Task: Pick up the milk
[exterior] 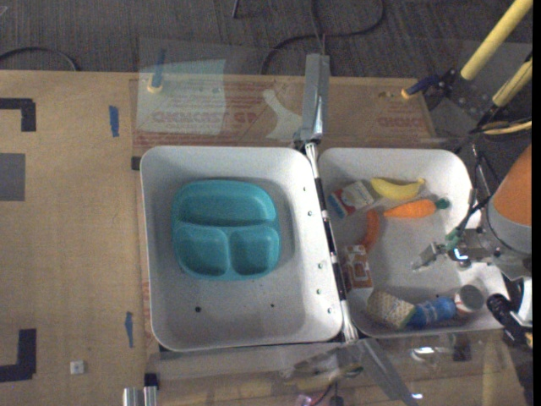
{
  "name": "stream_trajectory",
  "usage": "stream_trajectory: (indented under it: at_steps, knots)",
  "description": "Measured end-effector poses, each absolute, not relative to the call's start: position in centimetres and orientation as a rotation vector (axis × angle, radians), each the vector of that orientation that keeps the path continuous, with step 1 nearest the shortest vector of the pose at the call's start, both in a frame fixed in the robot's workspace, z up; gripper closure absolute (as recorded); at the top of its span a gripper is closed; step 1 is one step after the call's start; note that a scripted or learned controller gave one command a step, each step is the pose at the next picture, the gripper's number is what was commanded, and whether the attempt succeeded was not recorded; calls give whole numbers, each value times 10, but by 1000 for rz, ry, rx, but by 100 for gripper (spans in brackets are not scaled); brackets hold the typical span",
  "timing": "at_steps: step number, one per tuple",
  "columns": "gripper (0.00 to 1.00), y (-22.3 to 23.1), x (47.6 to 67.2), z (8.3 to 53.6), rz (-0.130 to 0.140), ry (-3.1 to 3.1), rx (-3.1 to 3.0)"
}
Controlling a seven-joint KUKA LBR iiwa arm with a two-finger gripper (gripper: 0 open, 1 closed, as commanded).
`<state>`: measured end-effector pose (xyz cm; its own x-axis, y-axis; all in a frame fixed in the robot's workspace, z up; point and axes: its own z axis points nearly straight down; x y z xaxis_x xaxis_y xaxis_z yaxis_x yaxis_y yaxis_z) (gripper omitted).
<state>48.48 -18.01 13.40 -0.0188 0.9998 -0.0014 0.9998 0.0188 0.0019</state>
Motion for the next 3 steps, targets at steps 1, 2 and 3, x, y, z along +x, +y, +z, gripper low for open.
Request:
stream_trajectory:
  at_steps: [1, 2, 3]
  knots:
    - [0, -146, 499, 88, 2, 2119, 2312]
    - [0, -157, 528, 88, 5, 2101, 2328]
    - [0, -157, 543, 138, -1, 1765, 2598]
